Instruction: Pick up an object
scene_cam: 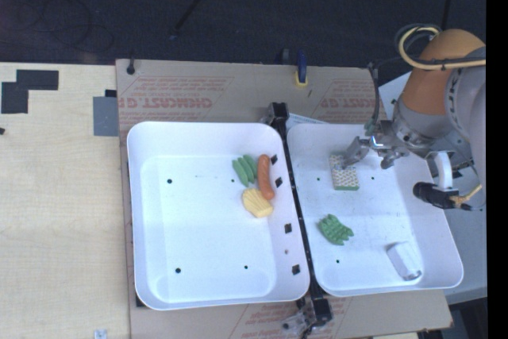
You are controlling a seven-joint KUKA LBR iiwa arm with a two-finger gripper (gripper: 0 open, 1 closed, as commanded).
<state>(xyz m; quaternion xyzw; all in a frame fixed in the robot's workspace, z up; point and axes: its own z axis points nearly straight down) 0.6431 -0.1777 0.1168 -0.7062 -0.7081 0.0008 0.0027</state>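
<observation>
I have the gripper (371, 150) over the upper part of the right bin (432, 250), its two fingers spread apart with nothing between them. The nearest target is the small white-and-green checkered block (344, 171), lying on the bin floor just below and to the left of the fingertips, its long axis running roughly top to bottom in the view. I judge a short descent with a slight shift left would straddle it. The green leafy toy (335, 229) sits farther down the same bin, the white cylinder (403, 259) near the lower right corner. The left bin (159, 250) holds the carrot (265, 175), green beans (244, 169) and corn (257, 203).
</observation>
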